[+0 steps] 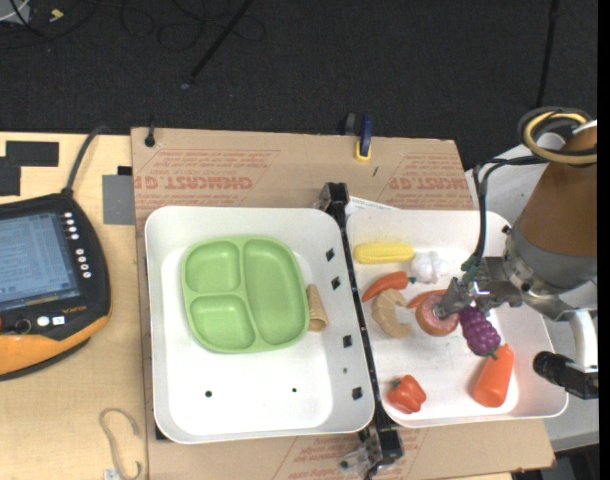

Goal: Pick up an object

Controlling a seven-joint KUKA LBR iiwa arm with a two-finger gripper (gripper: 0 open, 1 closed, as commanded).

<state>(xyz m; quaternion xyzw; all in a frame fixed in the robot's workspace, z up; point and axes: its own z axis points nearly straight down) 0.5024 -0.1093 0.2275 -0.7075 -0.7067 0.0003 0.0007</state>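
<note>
Where cardboard (285, 173) lies, bins (165, 268) (white), cables (185, 18).

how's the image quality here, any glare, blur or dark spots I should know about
Camera view: lighting is even and soft; the white bins look bright but keep detail. The dark floor at the top is underexposed, cables barely readable. The hand over the toy food is slightly soft. The pendant screen glows, its text unreadable.
</note>
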